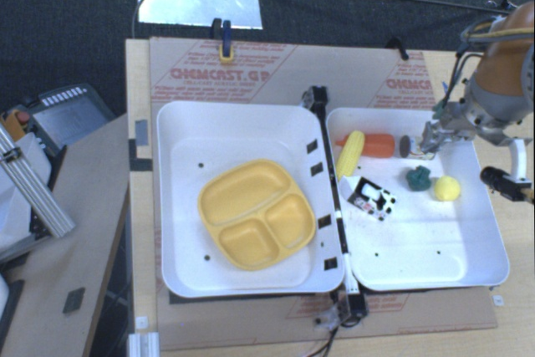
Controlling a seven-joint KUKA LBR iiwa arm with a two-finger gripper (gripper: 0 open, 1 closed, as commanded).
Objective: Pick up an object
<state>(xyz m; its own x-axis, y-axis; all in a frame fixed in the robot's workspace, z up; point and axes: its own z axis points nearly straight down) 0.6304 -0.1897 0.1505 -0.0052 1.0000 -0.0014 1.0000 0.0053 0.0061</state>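
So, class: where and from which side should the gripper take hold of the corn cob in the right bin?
Probably mid-length on the corn cob, coming from above with fingers across its narrow width. It lies flat and elongated, its top end touching the orange carrot, so the lower half looks freer.

Yellow divided tray, yellow corn cob, orange carrot, teal lump, yellow ball, white bins

Wooden bench under a printed cardboard sheet, two shallow white bins side by side on it, left bin, right bin toward the bench's right edge, yellow-handled clamp gripping its far edge.
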